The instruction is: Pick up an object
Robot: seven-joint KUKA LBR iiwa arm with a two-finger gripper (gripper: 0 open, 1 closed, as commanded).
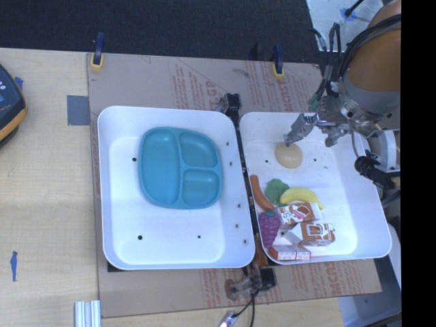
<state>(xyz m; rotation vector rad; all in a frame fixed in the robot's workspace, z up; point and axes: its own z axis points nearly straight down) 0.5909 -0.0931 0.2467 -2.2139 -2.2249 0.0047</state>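
Note:
My gripper [312, 136] hangs over the far part of the right bin [368, 203], its two fingers [297, 132] spread open with nothing between them. A tan round bread roll [289, 156] lies just below and left of the left finger, apart from it. Nearer the front of that bin lie a hot dog [259, 193], a green leafy piece [276, 189], a banana [300, 196], purple grapes [268, 225] and some small cartons [310, 231].
The left bin [122, 237] holds a blue divided plate [180, 167]. Clamps sit at the bench's far edge, and a yellow-and-black device [8, 107] lies at the far left. The grey arm with its orange band [371, 60] fills the upper right.

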